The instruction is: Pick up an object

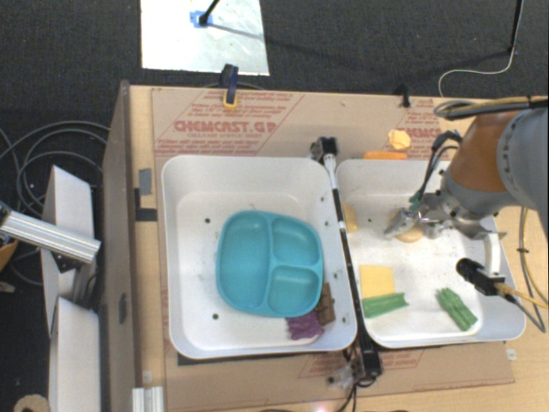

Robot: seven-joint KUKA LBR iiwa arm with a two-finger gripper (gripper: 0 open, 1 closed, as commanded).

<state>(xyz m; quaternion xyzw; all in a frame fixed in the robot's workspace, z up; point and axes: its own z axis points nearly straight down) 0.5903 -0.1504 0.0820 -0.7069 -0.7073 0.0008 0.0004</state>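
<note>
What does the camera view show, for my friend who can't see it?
A grey robot arm's gripper hangs low in the right white bin, near a yellow square block and two green sticks. The left white bin holds a teal divided plate.

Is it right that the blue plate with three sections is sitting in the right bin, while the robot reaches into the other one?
Not quite. The camera view shows the blue plate in the left bin; the gripper reaches into the right bin.
</note>
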